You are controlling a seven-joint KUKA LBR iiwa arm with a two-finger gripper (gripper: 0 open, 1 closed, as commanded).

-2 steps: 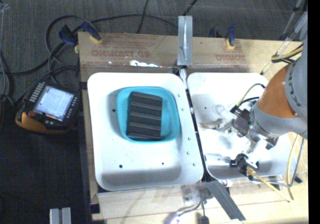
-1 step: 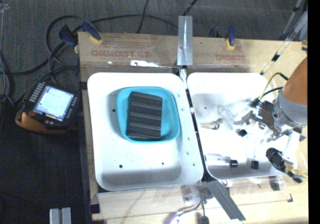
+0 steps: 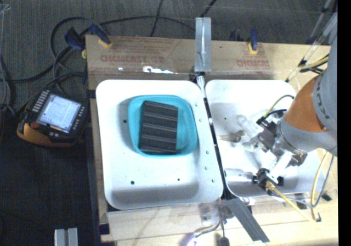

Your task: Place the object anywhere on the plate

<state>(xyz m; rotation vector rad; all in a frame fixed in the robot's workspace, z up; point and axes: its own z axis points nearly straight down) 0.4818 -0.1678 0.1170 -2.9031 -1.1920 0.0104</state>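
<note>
Resting flat in the left bin (image 3: pixel 109 184), the dark ribbed block (image 3: pixel 159 126) lies squarely on the teal plate (image 3: pixel 188 129), its long edges roughly in line with the plate's sides and all of it inside the raised rim. That suits the task: the object sits anywhere on the plate, and lying on its broad face it looks stable, with no tilt visible.

Arm (image 3: pixel 315 110) reaches in from the right and hangs over the right bin (image 3: pixel 230 94), well apart from the plate. Gripper (image 3: pixel 259 132) points left, over the bin's middle. Whether it is spread or pressed together I cannot tell; the parts there are pale, blurred and mixed with cables. A small greyish shape (image 3: pixel 230 138) lies on the bin floor just left of it; too indistinct to name.

Judgement: placement appears done, with the arm standing clear on the far side of the divider (image 3: pixel 211 129), so nothing presses on or props the block.

Both bins sit side by side on the wooden worktop (image 3: pixel 142 58). A handheld pendant with lit screen (image 3: pixel 55 113) lies on the floor to the left.
</note>
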